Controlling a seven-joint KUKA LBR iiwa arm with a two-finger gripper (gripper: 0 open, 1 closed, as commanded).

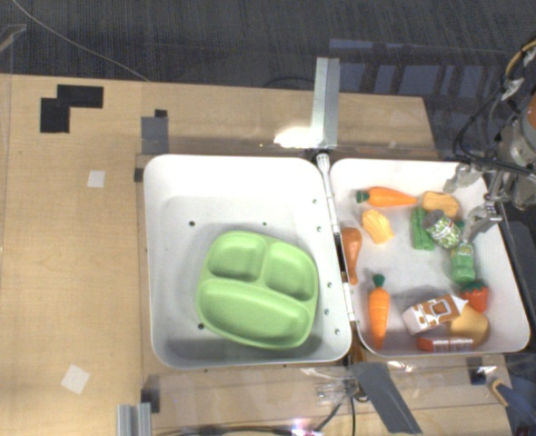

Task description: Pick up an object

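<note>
Over the right white plastic bin, near its far right edge, my metal two-finger gripper hangs — I cannot tell how it is set. Below me lie small toy foods — a long orange carrot, a yellow pepper, a green leafy packet and a small carton. The left bin holds a green divided plate.

Worktop: pale wood, matt. Bins: white plastic, smooth, slight sheen. Green tray: matt plastic. Toy carrots: smooth orange plastic. Post at far edge: brushed metal. Floor: dark ribbed carpet.
</note>
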